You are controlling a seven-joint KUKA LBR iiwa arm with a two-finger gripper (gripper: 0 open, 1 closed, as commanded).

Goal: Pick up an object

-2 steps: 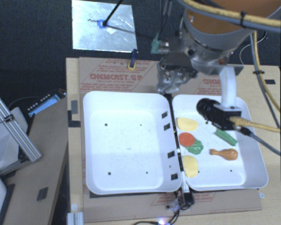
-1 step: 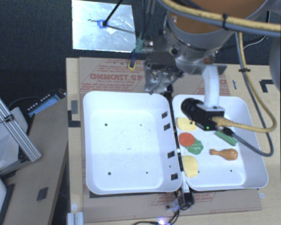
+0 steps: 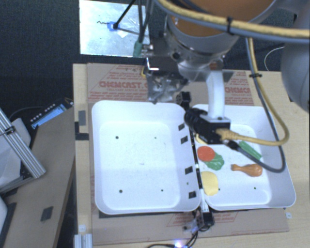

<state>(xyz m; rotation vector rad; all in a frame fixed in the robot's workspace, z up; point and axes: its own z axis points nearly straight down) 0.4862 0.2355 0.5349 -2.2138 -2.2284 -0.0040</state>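
Grabbing nothing is the risk: the gripper [image 3: 162, 91] hangs upper centre, the drumstick [image 3: 247, 169] lower right. Apart or together, I cannot tell.

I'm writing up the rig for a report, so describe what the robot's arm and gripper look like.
The arm is thick, rounded and grey, with an orange band above the wrist. A yellow cable runs across it. The gripper is bare silvery metal, small beside the wrist.

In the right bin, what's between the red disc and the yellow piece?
A green leafy piece, seen in the camera view: it meets the red disc at its lower right edge and sits just above the yellow piece.
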